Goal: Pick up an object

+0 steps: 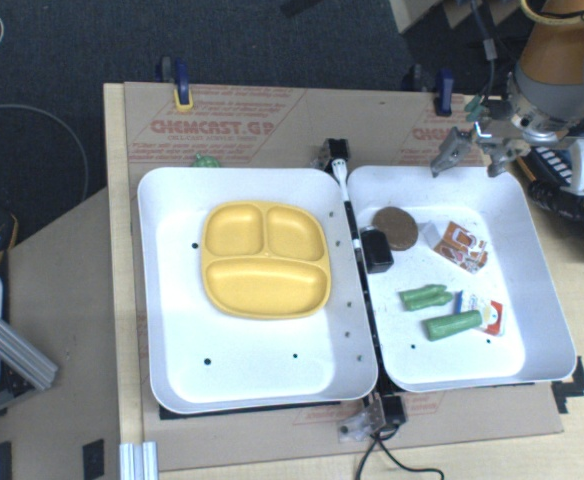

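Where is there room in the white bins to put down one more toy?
The left bin has bare floor all around the yellow plate, widest along its near edge. In the right bin, the near strip below the green pieces is bare. Its middle is crowded with the brown disc, black block and wrappers.

The right bin [532, 268] is crowded through its middle: a brown disc [396, 227], black block [377, 250], orange packet [463, 246] and two green pieces [424, 296] [450, 323] lie near together. Its lower strip and upper right corner stay bare. The yellow tray [266, 259] fills the left bin's [167, 298] centre, leaving open margins.
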### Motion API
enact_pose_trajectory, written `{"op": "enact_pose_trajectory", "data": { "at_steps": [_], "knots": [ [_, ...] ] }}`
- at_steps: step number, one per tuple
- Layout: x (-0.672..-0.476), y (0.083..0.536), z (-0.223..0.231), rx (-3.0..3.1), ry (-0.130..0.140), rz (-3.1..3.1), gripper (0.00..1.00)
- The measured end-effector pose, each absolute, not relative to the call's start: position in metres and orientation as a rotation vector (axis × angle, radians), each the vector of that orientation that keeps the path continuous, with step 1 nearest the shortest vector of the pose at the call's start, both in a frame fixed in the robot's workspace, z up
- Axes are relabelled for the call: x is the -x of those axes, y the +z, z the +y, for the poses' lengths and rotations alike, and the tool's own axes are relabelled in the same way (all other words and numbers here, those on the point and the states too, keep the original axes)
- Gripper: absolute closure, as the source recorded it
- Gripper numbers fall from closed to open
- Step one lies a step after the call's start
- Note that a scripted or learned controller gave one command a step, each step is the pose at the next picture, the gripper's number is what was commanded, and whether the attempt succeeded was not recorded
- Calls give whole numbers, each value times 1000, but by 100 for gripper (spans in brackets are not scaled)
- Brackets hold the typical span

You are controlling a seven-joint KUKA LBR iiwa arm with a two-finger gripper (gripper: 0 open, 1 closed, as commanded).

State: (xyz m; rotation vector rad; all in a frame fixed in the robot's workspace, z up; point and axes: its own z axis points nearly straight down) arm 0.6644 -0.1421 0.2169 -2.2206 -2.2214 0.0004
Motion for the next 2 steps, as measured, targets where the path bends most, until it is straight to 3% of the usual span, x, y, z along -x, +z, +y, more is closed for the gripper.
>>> {"op": "enact_pose_trajectory", "data": {
  "at_steps": [1,2],
  "knots": [
    [-632,77,-182,2220,10,-2210,0],
    [-571,88,-161,2219,4,-2214,0]
  ]
}}
